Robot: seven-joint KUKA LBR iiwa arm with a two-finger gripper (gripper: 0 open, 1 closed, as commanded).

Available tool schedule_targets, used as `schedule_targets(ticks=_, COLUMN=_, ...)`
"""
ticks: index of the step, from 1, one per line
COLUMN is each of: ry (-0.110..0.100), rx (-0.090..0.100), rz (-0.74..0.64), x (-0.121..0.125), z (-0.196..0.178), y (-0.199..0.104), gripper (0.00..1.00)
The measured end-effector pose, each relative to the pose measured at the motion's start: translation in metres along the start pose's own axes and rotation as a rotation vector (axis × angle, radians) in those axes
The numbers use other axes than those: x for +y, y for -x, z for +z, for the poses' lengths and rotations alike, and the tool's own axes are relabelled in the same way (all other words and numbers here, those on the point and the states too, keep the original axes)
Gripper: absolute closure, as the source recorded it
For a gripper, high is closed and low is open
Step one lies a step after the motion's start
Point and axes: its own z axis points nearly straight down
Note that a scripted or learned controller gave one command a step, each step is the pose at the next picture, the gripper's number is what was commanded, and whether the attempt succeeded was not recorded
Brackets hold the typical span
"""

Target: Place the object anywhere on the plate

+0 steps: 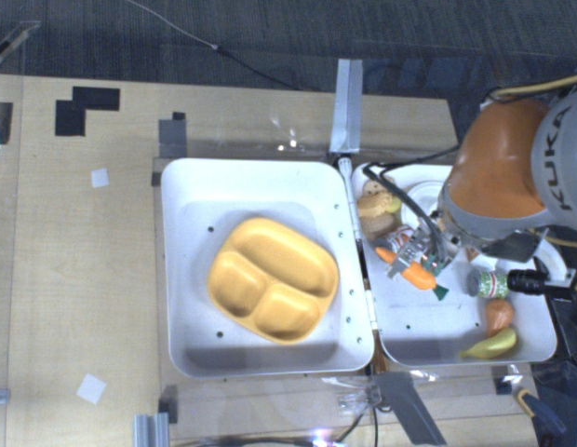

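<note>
The grey arm with its orange band is reaching in from the right and lowering its two-finger gripper [421, 254] over the right-hand shallow white bin [428, 338]. Right at the fingertips an orange toy carrot with a green top [421, 276] is lying tilted on the bin floor; whether the fingers are spread or pinching it I cannot tell, since the wrist is covering them. The carrot looks like the object being picked, as the gripper is sitting directly over it. Nearby a brownish lumpy toy potato [377, 210], a yellow toy banana [489, 344] and a reddish-orange fruit [498, 313] are resting. The yellow three-compartment plastic plate [270, 277] is waiting in the left white bin [186, 343], well apart across the divider.
</note>
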Motion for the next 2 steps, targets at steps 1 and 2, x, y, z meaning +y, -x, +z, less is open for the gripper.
schedule_targets(ticks=1, ry=0.002, rx=0.002, rz=-0.090, x=0.0630, z=0.0002, y=-0.0394, gripper=1.00)
schedule_targets(ticks=2, ry=0.002, rx=0.001, rz=-0.088, x=0.0621, z=0.0001, y=-0.0385, gripper=0.00)
